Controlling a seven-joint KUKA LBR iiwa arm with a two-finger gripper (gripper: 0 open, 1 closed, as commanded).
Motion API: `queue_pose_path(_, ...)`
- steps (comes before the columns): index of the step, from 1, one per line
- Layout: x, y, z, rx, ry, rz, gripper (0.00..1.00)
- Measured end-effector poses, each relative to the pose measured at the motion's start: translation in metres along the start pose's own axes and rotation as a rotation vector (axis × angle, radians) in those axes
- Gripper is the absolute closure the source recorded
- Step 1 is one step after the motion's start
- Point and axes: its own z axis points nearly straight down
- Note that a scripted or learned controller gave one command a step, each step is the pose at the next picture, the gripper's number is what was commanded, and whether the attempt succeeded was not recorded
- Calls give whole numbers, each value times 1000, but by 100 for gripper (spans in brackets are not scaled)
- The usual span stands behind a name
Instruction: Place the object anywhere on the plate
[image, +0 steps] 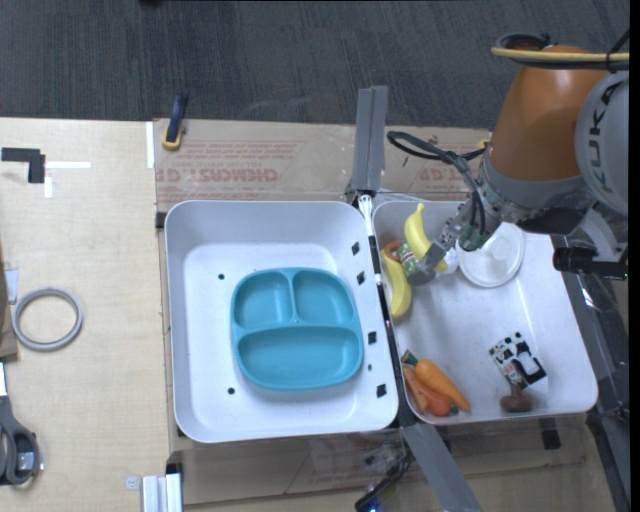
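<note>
A blue three-compartment plate (297, 329) lies in the middle of the left white bin (190, 300) with nothing on it. My gripper (432, 262) reaches down into the upper left corner of the right bin (560, 380). It sits right beside a small yellow banana (415, 231) and above a second banana (398, 290) that lies along the bin's left wall. A red and green item (397, 258) peeks out between them, partly hidden by the gripper. I see nothing lifted clear of the bin.
A white round cup (493, 258) sits just right of the gripper. Carrots (432, 385) lie at the right bin's lower left; a black-and-white patterned piece (516, 360) and a brown lump (516, 403) rest lower right. A divider wall (377, 300) separates the bins.
</note>
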Motion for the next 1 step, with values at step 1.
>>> queue_pose_path(1, 90, 26, -23, -1, 2, -13, 100)
